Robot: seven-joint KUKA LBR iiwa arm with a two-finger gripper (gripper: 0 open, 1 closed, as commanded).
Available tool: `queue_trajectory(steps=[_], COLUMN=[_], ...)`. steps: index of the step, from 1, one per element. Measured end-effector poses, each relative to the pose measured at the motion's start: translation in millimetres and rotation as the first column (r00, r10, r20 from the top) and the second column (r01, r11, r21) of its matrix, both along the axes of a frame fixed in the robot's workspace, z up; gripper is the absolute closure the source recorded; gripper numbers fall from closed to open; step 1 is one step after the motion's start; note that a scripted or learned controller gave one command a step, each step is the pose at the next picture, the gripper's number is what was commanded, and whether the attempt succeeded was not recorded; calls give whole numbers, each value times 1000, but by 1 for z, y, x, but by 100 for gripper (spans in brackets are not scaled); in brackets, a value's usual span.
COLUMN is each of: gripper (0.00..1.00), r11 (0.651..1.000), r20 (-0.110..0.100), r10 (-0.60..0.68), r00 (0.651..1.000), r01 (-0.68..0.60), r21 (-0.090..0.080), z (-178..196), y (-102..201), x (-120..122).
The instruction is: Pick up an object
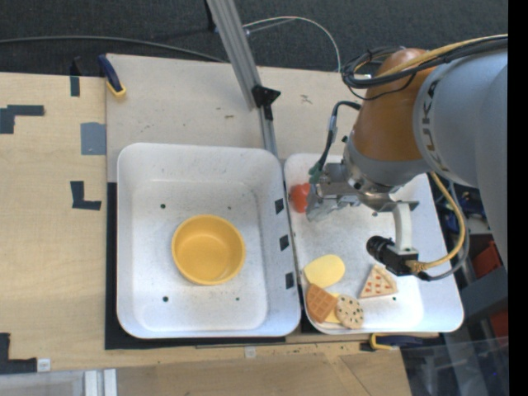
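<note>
A small red object (pixel 299 195), perhaps a toy tomato, sits at the left wall of the right bin (pixel 429 304), and the gripper (pixel 323 206) is low just beside it, likely lined up for a grab. How the gripper is set I cannot tell from here, nor whether it touches the red piece. Nearer the front of that bin lie a yellow disc (pixel 324 270), a waffle (pixel 320 303), a cookie (pixel 350 311) and a pizza slice (pixel 378 284), well apart from the arm. The left bin (pixel 140 221) holds a yellow bowl (pixel 208 248), upright.
</note>
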State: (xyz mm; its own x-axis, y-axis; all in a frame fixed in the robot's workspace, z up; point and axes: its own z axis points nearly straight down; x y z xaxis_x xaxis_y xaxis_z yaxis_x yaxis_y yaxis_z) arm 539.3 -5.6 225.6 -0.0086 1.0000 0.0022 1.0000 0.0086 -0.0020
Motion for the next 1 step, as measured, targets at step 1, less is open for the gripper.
queue_trajectory(steps=[1], gripper=[100], r11=[1000], r20=[1], r10=[-1], r00=[1000], r01=[1], r21=[0], z=[10], y=[52], x=[6])
